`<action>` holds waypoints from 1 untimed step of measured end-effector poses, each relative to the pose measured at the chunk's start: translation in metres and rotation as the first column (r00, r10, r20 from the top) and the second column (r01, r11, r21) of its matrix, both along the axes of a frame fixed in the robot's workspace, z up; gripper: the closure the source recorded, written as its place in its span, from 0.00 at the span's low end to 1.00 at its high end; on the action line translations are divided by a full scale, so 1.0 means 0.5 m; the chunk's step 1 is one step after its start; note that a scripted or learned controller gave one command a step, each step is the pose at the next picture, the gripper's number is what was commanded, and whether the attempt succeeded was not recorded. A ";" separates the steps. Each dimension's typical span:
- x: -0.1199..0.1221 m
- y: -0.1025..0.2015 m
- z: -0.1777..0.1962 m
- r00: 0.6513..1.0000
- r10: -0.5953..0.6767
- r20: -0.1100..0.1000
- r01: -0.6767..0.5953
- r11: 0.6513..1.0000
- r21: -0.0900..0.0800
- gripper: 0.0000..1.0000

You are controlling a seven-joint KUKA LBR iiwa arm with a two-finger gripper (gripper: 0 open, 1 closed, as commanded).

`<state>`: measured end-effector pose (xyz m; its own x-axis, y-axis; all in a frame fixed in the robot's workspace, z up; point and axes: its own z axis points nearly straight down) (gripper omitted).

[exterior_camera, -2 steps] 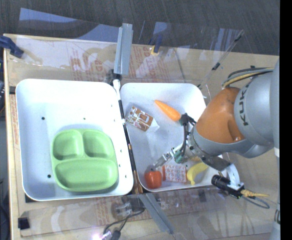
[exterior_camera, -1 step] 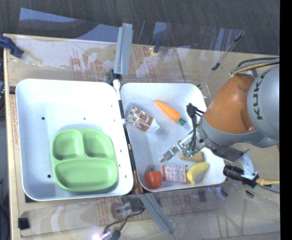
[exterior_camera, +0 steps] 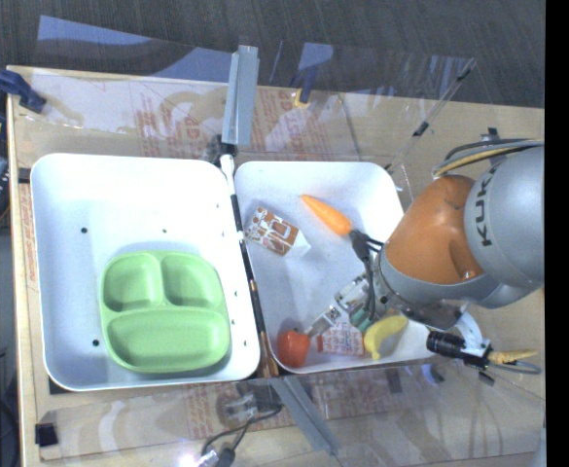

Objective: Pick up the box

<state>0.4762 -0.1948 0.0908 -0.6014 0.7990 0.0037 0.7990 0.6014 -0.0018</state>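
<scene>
Jaws: state could not be told; the gripper sat low in the right bin, mostly hidden under the arm's orange band. Just below the gripper lay a white and red packet, with a yellow banana to its right and a red tomato to its left, all crowded at the bin's near wall. Above the gripper lay an orange carrot. The box, small, brown and white, tilted, lay up and left of the gripper, apart from it, near the divider. Far left, the left bin held a green compartment tray.
</scene>
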 end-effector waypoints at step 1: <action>0.000 0.020 0.000 0.990 -0.138 -0.002 0.138 0.990 0.000 0.00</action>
